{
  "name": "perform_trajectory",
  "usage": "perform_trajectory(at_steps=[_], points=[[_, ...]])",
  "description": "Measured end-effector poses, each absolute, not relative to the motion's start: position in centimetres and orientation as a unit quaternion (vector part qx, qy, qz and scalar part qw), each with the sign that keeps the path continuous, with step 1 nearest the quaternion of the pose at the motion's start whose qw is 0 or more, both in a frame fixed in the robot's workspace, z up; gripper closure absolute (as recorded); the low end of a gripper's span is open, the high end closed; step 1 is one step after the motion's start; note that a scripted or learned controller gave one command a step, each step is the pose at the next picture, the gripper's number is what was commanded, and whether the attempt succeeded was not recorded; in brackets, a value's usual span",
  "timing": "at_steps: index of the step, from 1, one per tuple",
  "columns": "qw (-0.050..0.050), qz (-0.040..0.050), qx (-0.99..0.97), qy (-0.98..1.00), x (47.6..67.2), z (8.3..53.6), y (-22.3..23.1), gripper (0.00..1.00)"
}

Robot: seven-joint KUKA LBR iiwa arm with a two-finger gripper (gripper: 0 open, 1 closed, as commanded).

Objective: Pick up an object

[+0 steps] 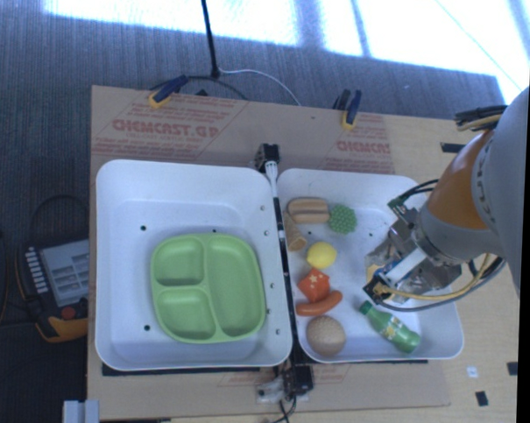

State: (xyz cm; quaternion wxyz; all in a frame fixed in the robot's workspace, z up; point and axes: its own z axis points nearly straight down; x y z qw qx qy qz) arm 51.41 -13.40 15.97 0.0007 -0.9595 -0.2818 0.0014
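Nearest, by the front wall of the right bin (434, 352): a green bottle (391, 329) lying flat, long axis slanting from cap at upper left to base at lower right, base close to that wall; just to its left, a brown round object (326, 334). Just beyond the cap end, the gripper (377, 288), low over the bin floor — impossible to tell from this angle whether clenched or released, with nothing seen in its grasp. Likeliest pick, judging by nearness: the bottle, lying toward the front from the gripper, best taken across its slant rather than along it. Open floor right of the bottle and behind it; more crowded on the left — a red sausage (319, 303), an orange piece (313, 284), a yellow lemon (322, 254). Farther back, a green knobbly item (342, 219) and a bun (307, 210) near the rear wall. Across the divider, the left bin (123, 244) with a green divided plate (209, 287), well apart.
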Motion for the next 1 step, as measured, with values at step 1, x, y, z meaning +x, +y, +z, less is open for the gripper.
perform_trajectory(at_steps=[1], points=[[0.001,0.0016,-0.985,-0.174,50.50,18.37,-7.21,1.00]])
